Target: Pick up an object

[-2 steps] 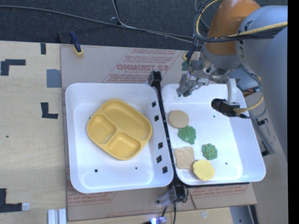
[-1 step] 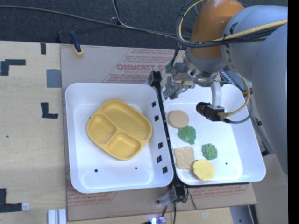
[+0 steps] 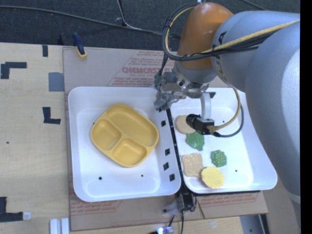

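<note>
Across the upper middle of the frame, a brown cardboard sheet [image 3: 105, 67] under the bins bears red print. The large line begins "CHEMGRA" before the arm covers it, and the smaller lines beneath are too small to read. More red print runs along the sheet's lower edge, also unreadable.

At frame centre the grey metal claw [image 3: 164, 100] hangs over the upper end of the rims where the two bins meet. Whether it is open or closed cannot be told from this angle, and nothing can be seen held in it.

A round tan biscuit [image 3: 183, 125] lies nearest, just below and right of the claw, in the right shallow white bin [image 3: 246, 155]. Below it in turn sit a green leafy piece [image 3: 195, 141], a square tan cracker [image 3: 192, 164], a small green knobbly round [image 3: 219, 158] and a flat yellow disc [image 3: 212, 177].

Lower left of the claw, a yellow plastic plate with three compartments [image 3: 125, 134] lies in the left shallow white bin [image 3: 97, 182].
</note>
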Available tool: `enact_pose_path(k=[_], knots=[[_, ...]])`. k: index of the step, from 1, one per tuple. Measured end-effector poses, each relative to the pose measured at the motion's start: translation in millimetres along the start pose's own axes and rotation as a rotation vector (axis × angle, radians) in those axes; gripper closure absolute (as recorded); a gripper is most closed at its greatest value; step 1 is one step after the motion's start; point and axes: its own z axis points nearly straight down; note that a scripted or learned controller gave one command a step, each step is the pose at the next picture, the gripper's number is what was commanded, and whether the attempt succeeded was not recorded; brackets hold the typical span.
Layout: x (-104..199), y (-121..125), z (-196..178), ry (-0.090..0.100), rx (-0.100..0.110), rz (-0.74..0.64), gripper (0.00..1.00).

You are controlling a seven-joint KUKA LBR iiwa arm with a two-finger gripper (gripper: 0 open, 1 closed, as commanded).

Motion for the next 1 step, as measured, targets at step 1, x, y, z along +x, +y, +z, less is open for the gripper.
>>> enact_pose_path(k=[1], knots=[[46.9, -27.4, 8.7, -0.001, 0.001, 0.000, 1.00]])
